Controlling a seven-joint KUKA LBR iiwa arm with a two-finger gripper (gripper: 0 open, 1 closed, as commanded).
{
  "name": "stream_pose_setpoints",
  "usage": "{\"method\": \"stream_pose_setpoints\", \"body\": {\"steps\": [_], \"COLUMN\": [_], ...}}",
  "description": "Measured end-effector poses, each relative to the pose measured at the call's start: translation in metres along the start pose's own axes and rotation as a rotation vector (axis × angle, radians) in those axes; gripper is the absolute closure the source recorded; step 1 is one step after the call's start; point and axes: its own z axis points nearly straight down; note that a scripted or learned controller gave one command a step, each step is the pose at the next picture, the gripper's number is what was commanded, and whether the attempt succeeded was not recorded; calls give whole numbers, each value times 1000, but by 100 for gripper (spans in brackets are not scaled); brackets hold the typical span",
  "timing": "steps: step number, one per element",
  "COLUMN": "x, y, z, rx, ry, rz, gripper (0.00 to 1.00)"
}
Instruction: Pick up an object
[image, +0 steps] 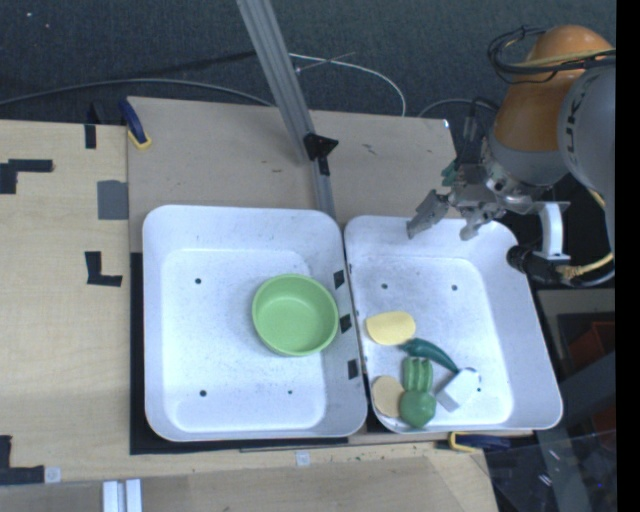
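My gripper (445, 224) hangs over the far edge of the right bin (470, 275), fingers spread apart and open, nothing between them. In the near part of that bin lie a yellow oval piece (390, 327), a dark green pepper-like piece (430, 351), a green ribbed vegetable (417, 390), a pale yellow round piece (386, 391) and a small grey-white bit (462, 386). They all lie well below the gripper in the view. A green bowl (294, 314) sits in the left bin (190, 300).
A grey metal pole (290, 100) slants across the bench behind the bins, ending at a black clamp (320, 147). The arm's orange band (545, 95) and cables fill the upper right. Black tape marks lie on the wooden bench at left.
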Motion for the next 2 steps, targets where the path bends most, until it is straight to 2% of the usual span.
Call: {"method": "stream_pose_setpoints", "body": {"steps": [1,2], "x": [0,2], "y": [0,-4], "z": [0,65], "rx": [0,6], "ry": [0,0], "rz": [0,1], "gripper": [0,0]}}
